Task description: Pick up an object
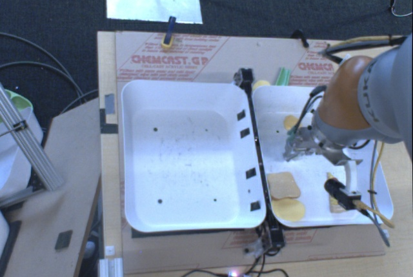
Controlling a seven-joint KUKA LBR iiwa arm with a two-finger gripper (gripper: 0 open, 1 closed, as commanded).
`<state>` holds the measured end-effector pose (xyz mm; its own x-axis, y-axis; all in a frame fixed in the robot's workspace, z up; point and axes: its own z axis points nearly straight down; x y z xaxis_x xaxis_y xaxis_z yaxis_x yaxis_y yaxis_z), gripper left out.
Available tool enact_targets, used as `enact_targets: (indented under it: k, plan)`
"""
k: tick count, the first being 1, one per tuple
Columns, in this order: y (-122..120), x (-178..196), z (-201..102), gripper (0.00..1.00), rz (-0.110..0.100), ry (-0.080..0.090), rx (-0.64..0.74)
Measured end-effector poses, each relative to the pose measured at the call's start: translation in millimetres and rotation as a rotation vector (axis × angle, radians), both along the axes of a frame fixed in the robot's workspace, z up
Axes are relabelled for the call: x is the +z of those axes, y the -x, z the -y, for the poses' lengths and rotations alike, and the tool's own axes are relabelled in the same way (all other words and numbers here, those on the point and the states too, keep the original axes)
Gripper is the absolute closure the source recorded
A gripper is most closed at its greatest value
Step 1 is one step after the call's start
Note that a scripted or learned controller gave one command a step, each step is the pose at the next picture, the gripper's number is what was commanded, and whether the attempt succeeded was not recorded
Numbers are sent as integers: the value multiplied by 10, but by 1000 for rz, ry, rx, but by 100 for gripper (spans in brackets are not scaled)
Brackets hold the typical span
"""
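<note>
My gripper (292, 152) hangs low over the middle of the right bin (277, 101), below the arm's orange band. Its fingers point down toward the bin floor, and their spacing is too small and dark to read. A tan bread-like slice (283, 184) lies just in front of the gripper. A round yellow piece (290, 209) rests at the bin's front edge. Another yellow piece (291, 121) peeks out behind the gripper. A tan item (335, 203) at the front right is partly hidden by a black part of the arm.
The left bin (184, 159) stands beside the right one, with a black divider with clips (251, 153) between them. A yellow object (261, 84) and a green stick (282, 76) lie on the cardboard behind the right bin. Cables trail at the right.
</note>
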<state>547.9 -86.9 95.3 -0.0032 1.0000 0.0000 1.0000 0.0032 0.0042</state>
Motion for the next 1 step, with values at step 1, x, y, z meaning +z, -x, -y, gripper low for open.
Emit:
enact_targets:
  k: [1]
  plan:
    - [-734, 539, 1001, 100, 11, 9, -6]
